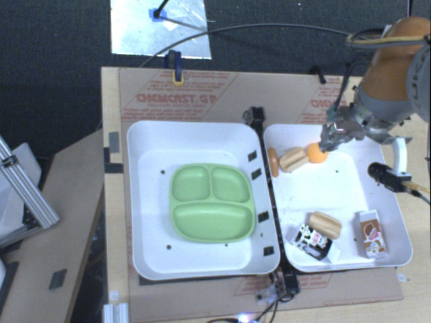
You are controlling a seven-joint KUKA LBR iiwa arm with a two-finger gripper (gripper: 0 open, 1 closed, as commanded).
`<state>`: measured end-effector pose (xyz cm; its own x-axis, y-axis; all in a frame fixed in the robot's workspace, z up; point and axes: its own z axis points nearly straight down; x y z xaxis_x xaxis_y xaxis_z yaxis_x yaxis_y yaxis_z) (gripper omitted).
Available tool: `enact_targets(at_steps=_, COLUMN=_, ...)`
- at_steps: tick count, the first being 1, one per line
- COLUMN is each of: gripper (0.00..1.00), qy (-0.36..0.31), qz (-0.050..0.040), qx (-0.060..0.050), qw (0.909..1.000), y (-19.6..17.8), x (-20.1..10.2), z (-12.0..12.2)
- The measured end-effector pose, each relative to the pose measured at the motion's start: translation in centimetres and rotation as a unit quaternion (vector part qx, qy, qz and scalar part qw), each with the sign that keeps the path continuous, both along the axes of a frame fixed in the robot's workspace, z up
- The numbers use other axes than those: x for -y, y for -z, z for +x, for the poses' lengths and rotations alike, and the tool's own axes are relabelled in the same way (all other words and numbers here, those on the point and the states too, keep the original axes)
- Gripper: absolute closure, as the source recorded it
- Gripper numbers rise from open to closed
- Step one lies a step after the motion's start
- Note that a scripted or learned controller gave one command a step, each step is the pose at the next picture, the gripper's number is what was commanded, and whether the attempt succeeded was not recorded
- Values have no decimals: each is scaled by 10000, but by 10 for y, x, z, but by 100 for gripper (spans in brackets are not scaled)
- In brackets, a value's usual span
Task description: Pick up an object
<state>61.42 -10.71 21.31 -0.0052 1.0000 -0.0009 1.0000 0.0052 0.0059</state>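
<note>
In the right bin (397, 247), my tool (330, 140) hung just above the orange ball (316, 154) beside the bread roll (293, 159), its spread impossible to tell, so I judged the grasp pending, needing a straight descent.

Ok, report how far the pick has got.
Done: the gripper has reached the right bin and sits low at the orange ball. In hand: nothing visibly held; the ball rests on the bin floor beside the bread roll. Left: grasp it and lift.
</note>
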Motion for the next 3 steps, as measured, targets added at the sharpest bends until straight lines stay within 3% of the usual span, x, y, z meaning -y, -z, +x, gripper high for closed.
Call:
enact_targets(at_steps=1, gripper=100, qy=-2, qz=-1, qx=5, qw=10000, y=-54, x=0, z=1)
enact_targets(at_steps=3, gripper=100, qy=-25, qz=14, qx=-23, qw=10000, y=-54, x=-110, z=-3)
